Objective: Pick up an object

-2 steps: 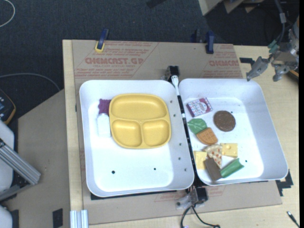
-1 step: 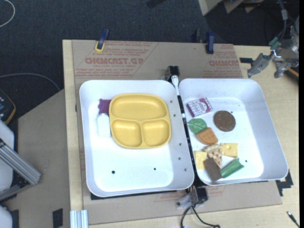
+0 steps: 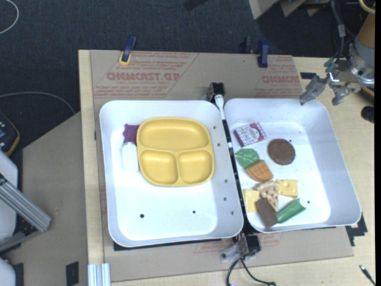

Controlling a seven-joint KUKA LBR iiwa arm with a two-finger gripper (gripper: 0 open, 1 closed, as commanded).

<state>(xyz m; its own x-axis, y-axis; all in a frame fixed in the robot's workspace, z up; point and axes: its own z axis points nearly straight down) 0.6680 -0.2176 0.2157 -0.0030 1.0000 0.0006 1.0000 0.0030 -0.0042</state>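
My gripper (image 3: 325,92) hangs open over the far right corner of the right bin (image 3: 333,136), with nothing between its fingers. Several toy foods lie in the near left part of that bin. They include a maroon-and-white packet (image 3: 249,134), a brown round cookie (image 3: 281,151), a green leafy piece (image 3: 247,157) and an orange waffle piece (image 3: 259,171). Closer to the front are a yellow cheese block (image 3: 288,187), a pizza slice (image 3: 268,192), a brown bar (image 3: 265,213) and a green stick (image 3: 290,210). The cookie is the item closest to the gripper, and they are well apart.
The left bin (image 3: 161,219) holds a yellow divided tray (image 3: 175,151), with a purple item (image 3: 130,132) and a white bottle (image 3: 129,157) at its left side. Clamps (image 3: 126,53) (image 3: 262,52) sit on the bench's far edge. Cables and a connector (image 3: 216,92) lie between the bins.
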